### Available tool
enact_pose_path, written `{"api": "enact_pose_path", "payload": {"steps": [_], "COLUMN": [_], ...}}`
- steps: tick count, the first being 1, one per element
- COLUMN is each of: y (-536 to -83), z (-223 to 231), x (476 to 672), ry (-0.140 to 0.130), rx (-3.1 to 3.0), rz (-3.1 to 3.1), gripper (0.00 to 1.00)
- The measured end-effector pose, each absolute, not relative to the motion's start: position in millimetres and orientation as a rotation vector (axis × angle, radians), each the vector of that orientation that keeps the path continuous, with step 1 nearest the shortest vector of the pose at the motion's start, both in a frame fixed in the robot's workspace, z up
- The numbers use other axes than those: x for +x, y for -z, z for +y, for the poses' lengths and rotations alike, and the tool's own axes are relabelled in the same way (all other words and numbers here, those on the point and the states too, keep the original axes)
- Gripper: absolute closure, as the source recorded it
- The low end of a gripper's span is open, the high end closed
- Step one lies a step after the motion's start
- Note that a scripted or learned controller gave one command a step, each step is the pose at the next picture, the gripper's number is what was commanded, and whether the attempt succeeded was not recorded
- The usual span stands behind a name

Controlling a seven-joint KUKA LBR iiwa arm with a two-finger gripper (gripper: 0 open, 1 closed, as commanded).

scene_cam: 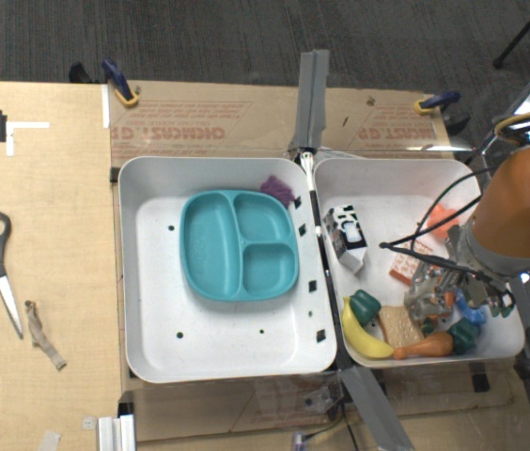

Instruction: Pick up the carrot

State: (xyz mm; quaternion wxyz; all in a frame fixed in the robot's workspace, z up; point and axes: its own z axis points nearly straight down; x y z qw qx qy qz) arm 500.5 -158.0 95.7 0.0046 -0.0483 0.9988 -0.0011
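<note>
- Orange and tapered, the carrot (424,348) lies flat in the right bin (392,178), close against that bin's front wall and towards its front right corner.
- Its long axis runs roughly along the front wall, rising slightly to the right; the thicker end is on the right, and the narrow tip points left, touching or nearly touching the banana (363,335).
- Just behind it sits a tan cracker-like piece (398,324), and blue and green items crowd its right end.
- Above this same corner hangs the gripper (431,298), with cables trailing across it; the carrot lies just in front of it, towards the front wall, and a little below it in the camera view.
- Whether the pincer is parted or closed I cannot tell: clutter and cables hide it, and nothing can be seen held in it.
- Judgement: the coming move turns on a short shift towards the front wall, then a descent with the pincer set across the carrot's long axis.
- Risk, as I judge it: the front wall and the neighbouring toys leave little room either side of the carrot.
</note>
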Motion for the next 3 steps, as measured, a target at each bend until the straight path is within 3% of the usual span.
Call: {"api": "enact_pose_path", "payload": {"steps": [1,2,3], "y": [-141,-220,-162], "z": [-105,-83,-138], "x": [492.6,499.0,490.8], "ry": [-0.001,0.0,-0.002], "rx": [-0.413,-0.402,-0.809], "rz": [3.111,3.112,3.035], "gripper": [1.0,1.0,1.0]}}
